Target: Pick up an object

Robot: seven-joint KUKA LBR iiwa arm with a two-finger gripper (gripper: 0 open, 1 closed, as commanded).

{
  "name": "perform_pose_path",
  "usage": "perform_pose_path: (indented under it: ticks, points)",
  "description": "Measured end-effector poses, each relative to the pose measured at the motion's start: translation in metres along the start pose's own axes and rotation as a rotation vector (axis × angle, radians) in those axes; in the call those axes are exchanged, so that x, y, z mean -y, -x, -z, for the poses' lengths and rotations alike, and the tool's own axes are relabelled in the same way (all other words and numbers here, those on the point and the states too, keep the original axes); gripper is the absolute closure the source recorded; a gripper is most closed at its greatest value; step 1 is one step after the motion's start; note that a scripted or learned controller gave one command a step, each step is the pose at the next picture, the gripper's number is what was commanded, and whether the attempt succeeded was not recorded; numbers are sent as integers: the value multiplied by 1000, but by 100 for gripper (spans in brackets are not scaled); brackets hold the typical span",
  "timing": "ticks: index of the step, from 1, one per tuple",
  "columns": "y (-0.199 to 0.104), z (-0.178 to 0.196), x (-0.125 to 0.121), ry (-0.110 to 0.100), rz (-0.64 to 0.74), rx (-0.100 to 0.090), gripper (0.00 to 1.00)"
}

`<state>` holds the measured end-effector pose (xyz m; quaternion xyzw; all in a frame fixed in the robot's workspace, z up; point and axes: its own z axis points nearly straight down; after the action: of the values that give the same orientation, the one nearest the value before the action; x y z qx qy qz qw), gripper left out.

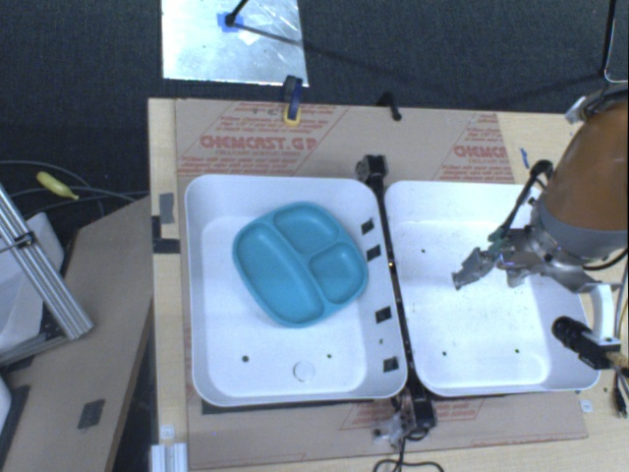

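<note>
**Operator:** Logging the position. My gripper [470, 271] hangs over the right bin [472, 367], roughly mid-bin. The fingers taper to a dark tip pointing toward the divider between the bins. I cannot tell whether they are apart or pressed together; they read as one grey wedge from this angle.

**Observer:** Anything between them?

**Operator:** Nothing I can see. The white floor beneath and around the fingers shows a few small dark dots, which look like marks or holes and not like anything to grasp.

**Observer:** So where is the object?

**Operator:** The one candidate is the blue divided plate [298, 263], three compartments, lying flat in the left bin [211, 362]. It sits well apart from the fingers, beyond their tip and across the divider. A faint round mark lies near that bin's front edge; too small to identify.

**Observer:** Progress?

**Operator:** My judgement: the pick is not yet made. The plate rests untouched. What is left is crossing to the left bin, descending on a rim of the plate, closing, lifting. A shallow, smooth plate may be hard to pinch.
</note>
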<state>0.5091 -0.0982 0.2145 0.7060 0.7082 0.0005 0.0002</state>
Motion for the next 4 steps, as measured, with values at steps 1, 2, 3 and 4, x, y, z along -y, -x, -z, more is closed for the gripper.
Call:
perform_pose_path:
  ticks: [1,2,3,4]
  points:
    - [0,11,-1,4,2,0,100]
    - [-66,-10,23,-3,5,-2,100]
    - [-113,57,20,8,7,-2,100]
    - [-171,80,22,3,7,-2,100]
